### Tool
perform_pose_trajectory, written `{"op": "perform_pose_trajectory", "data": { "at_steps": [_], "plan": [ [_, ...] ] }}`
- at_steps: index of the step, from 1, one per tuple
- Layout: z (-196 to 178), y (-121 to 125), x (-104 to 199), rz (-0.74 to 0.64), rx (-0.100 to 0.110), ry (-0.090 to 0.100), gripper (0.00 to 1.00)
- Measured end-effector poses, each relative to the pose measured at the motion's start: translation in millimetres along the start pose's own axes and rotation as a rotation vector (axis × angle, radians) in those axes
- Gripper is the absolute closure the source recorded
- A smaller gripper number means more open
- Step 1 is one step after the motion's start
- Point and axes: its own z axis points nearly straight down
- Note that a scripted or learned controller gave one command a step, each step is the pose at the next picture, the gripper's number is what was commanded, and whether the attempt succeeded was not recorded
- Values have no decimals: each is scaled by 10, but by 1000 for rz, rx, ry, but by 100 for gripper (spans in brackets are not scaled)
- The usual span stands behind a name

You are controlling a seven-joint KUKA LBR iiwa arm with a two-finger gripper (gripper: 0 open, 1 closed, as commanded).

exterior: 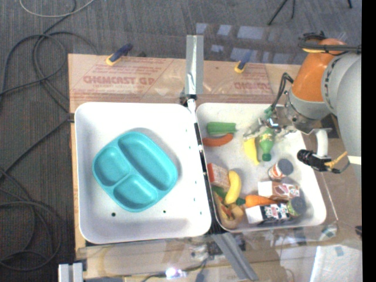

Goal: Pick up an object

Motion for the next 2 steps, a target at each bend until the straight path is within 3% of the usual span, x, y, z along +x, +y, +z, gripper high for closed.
{"op": "perform_pose_trajectory", "data": {
  "at_steps": [1,2],
  "plan": [
    [-90,0,4,-2,2,-3,100],
    [-1169,-447,501,-87,0,2,100]
  ]
}}
